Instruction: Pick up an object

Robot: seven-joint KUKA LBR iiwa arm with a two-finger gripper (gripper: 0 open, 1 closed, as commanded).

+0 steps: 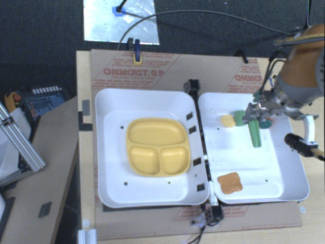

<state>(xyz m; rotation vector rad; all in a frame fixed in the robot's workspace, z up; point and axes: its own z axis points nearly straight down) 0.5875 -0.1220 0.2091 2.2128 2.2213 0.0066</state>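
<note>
Toast (230, 182), a flat orange-brown slab with rounded corners, lies nearest the camera at the front of the right bin (292, 187), well apart from everything else there. Left of it, the left bin (109, 136) carries a pale yellow tray (157, 146), smooth moulded plastic with one wide compartment at the back and two smaller ones in front; it sits flat on the bin floor. Both bins are shallow, glossy white with rounded corners, and dark clips run along the seam where they meet. Farther back in the right bin a green stick (254, 133) lies on the floor, its upper end hidden beneath the gripper (256, 115). Whether the fingers are spread or pinching the stick cannot be told, since the metal head covers them and the picture is blurred there. Just left of the gripper, a small yellow lump (228, 120) rests on the bin floor, its shape too soft to make out. The arm (302, 70), with an orange band over grey, is cut off by the right edge. Behind the bins a board (152, 67) with red print lies under them, and farthest away a crinkled foil sheet (119, 14) sits on dark carpet.
</note>
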